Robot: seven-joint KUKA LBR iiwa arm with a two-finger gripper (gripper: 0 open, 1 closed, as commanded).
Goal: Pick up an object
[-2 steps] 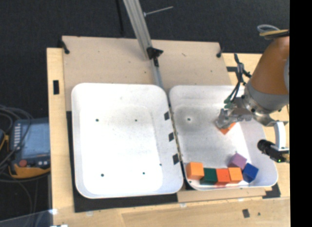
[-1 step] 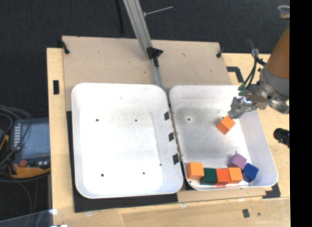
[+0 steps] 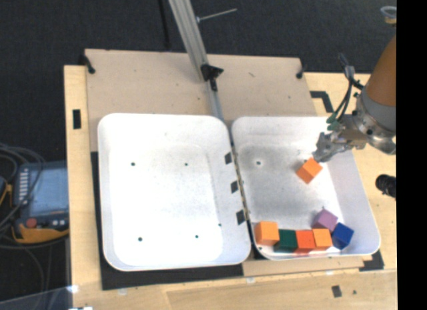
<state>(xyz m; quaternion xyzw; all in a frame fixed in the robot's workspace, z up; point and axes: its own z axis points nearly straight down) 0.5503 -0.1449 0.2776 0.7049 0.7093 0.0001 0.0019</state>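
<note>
The hand [image 3: 325, 150] hangs over the right bin [image 3: 280, 132], toward that bin's far right corner; an orange block [image 3: 308, 170] sits tilted just below its tip, touching or nearly so. How far the hand is open cannot be told from this slant, nor whether the block is truly gripped or merely lies on the bin floor beneath it. My judgement: the task is midway at best; the approach is made, the lift is not shown as done. Along the right bin's near wall lie the other blocks: an orange cube [image 3: 267, 231], a green cube [image 3: 287, 240], a purple cube [image 3: 326, 219], a blue cube [image 3: 342, 234]; the left bin [image 3: 163, 129] lies beside the right bin on the counter [image 3: 193, 62].
</note>
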